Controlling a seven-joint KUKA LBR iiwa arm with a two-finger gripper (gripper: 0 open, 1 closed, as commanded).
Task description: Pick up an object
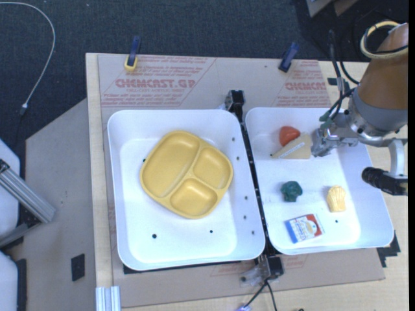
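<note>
The right bin (363, 235) holds a red-orange rounded object (288, 135), a tan flat stick-like piece (292, 150) just below it, a dark green lump (291, 190), a yellow corn-like piece (336, 198) and a small red, white and blue packet (304, 228). My gripper (322, 145) hangs low over the upper part of this bin, right beside the tan piece's right end. I see nothing held between its fingers.
The left bin (130, 219) carries a yellow divided plate (186, 173). A black clamp (235, 100) sits at the top of the seam between the bins. Blue clips (288, 57) pin the cardboard base at the back. The arm's orange band (386, 76) looms at the right.
</note>
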